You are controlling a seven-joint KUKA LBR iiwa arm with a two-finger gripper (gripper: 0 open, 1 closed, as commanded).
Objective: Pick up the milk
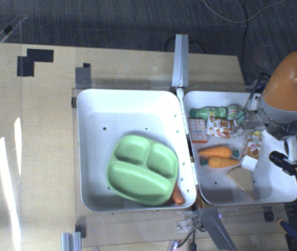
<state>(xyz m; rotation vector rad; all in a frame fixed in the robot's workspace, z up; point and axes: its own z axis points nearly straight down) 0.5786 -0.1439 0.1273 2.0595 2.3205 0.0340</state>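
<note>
I have the grey arm with its orange band (290,82) reaching in from the right, over the far right part of the right-hand shallow white bin (289,192). The gripper (249,119) sits low among the clutter there, close to the target, which I judge is why the arm is posed this way. The wrist hides its tip, so I cannot tell whether it is open, closed or gripping anything.

The milk, which I take to be the small white carton with red printing (223,128), lies on its side in the far half of that bin, just left of the gripper. The view is too coarse to be sure of the label.

Around it lie:
- a green plastic bottle (211,112) on the far side;
- a flat red-and-white packet (197,129) to the left;
- two orange toy carrots (217,151) on the near side;
- a pale wedge (241,179), perhaps toy bread, nearest me.

The left-hand white bin (93,140) holds a green divided plastic plate (143,169), tilted, probably because it rests on a small orange piece (178,197) at its near right edge.
</note>
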